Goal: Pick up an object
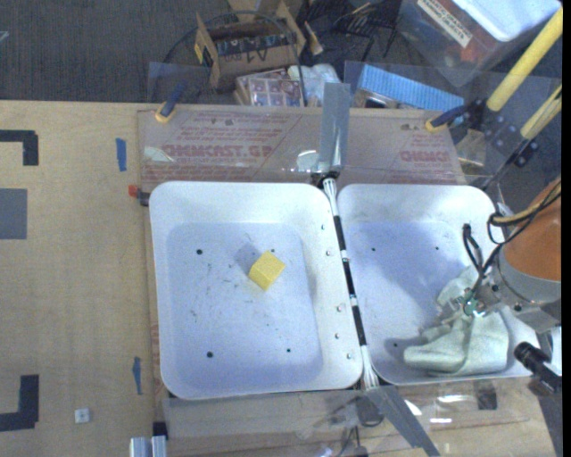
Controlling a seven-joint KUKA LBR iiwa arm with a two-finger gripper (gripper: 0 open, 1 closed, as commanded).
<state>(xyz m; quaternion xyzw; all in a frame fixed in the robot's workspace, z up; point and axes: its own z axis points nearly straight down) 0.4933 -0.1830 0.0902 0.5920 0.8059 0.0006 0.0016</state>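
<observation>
Cloth (459,344) crumpled at near right of right bin (401,223), under gripper (467,306). Jaw state cannot be told; cloth not seen held. Risk judged: only loose fold pinched, cloth slipped out on lift. Yellow block (266,270) left untouched in left bin (178,223).

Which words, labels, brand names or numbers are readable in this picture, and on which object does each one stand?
Red lettering on the cardboard sheet behind the left bin: blurred, not readable with certainty.
Red lettering on the cardboard sheet behind the right bin: blurred, not readable.
Dark print on the white label at the top right: too small to read.
Printed box above the bins: too blurred to read.
Yellow block: no text visible.
</observation>
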